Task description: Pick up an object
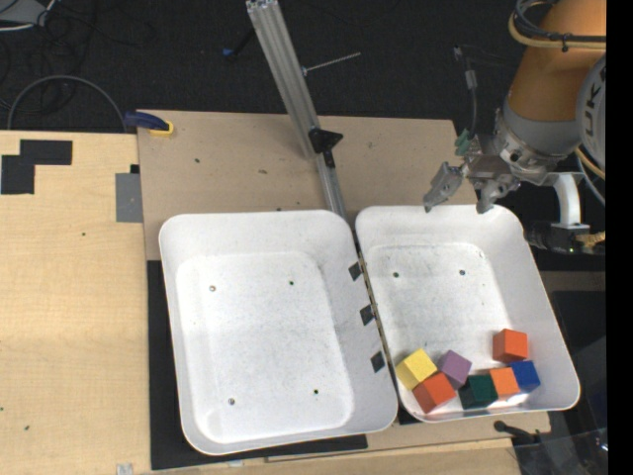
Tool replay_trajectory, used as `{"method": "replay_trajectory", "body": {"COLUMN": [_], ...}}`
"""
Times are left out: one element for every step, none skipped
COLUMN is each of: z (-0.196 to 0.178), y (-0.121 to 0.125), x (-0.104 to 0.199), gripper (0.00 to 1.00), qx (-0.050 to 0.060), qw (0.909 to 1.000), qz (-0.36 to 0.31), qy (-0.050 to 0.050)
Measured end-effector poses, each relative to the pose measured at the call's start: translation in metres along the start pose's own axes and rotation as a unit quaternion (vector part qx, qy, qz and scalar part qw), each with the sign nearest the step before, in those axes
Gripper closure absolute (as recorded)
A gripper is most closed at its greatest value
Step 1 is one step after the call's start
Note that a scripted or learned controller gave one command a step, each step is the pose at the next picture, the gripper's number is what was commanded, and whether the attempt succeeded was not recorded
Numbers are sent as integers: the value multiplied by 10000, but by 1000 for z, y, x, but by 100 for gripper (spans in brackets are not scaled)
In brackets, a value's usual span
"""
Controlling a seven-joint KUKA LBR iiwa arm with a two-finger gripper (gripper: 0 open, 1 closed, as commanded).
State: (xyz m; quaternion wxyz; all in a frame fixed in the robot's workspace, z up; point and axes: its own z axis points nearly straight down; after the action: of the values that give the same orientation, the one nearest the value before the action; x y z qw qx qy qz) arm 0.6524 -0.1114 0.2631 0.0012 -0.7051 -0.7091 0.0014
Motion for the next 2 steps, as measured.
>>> {"method": "replay_trajectory", "body": {"z": [-215, -282], "y": [-81, -150], "x": [-18, 43], "gripper": [0, 0], "qx": [-52, -53], "qw": [10000, 10000], "qz": [50, 3], "qy": [-8, 7]}}
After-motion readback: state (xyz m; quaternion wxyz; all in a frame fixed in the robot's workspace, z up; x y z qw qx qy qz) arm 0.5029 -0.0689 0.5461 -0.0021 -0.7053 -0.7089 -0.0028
